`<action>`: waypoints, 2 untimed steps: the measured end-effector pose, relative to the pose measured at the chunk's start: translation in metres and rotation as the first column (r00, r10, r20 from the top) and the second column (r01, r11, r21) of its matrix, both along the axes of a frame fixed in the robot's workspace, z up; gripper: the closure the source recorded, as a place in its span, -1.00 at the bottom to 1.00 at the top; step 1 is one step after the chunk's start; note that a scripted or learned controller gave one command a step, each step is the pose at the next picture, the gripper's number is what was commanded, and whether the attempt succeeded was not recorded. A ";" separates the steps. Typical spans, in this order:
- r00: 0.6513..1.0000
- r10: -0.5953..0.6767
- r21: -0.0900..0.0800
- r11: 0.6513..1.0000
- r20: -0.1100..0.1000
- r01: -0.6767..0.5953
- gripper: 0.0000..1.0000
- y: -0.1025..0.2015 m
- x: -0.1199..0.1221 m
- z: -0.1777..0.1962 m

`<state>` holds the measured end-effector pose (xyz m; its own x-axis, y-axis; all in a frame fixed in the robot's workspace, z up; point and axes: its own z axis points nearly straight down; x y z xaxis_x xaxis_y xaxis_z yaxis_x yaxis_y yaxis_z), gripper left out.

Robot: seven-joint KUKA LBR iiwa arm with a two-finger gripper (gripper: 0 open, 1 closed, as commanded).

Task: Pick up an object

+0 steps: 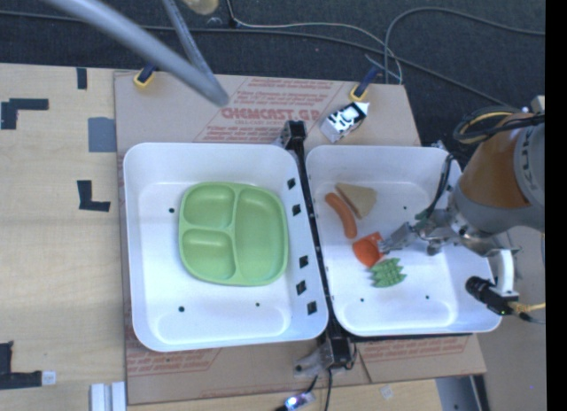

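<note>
The right bin (440, 163) holds several small toy foods. A reddish sausage (341, 213) lies beside a tan bread wedge (357, 197) in its upper left part. Below them sit an orange-red piece (366, 250) and a green leafy piece (387, 272). My gripper (394, 238) reaches in from the right, low over the bin floor, with its tip right against the orange-red piece's right edge. The grey arm with its orange band (487, 179) rises over the bin's right rim.
The left bin (142, 223) bears a green divided plate (235, 232). A black divider clip strip (306, 223) runs between the bins. Cables (496, 290) hang off the wrist at the right rim. A grey pole (115, 19) crosses the top left.
</note>
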<state>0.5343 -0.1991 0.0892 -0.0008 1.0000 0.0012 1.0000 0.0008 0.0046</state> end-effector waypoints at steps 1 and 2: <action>1.000 0.002 -0.005 1.000 0.004 -0.002 1.00 0.000 0.000 0.009; 1.000 0.001 -0.002 1.000 -0.002 -0.001 1.00 0.004 0.006 0.053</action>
<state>0.5399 -0.1947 0.1424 -0.0022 1.0000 -0.0008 1.0000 0.0022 0.0029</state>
